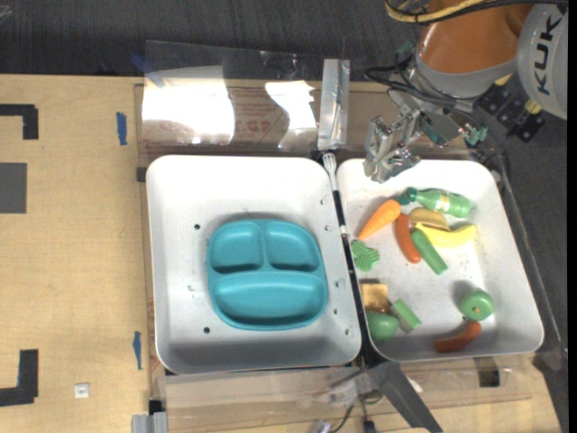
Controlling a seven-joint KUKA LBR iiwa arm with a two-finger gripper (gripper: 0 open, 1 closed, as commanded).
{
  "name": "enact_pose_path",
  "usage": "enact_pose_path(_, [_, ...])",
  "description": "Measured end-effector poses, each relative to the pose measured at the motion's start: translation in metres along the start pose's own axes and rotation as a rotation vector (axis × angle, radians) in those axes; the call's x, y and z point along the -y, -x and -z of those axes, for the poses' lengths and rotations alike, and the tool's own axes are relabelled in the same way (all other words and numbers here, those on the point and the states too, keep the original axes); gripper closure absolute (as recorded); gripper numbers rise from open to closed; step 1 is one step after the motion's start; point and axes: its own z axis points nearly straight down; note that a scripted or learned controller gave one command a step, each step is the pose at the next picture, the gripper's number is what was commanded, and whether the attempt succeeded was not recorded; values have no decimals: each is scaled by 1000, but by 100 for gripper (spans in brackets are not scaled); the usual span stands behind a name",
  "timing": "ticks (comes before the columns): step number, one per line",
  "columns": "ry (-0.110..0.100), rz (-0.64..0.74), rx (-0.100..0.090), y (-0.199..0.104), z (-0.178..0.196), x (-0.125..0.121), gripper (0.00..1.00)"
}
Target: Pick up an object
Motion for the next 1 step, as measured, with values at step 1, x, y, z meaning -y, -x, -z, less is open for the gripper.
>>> enact_pose_path(1, [-9, 129, 8, -8, 41, 15, 100])
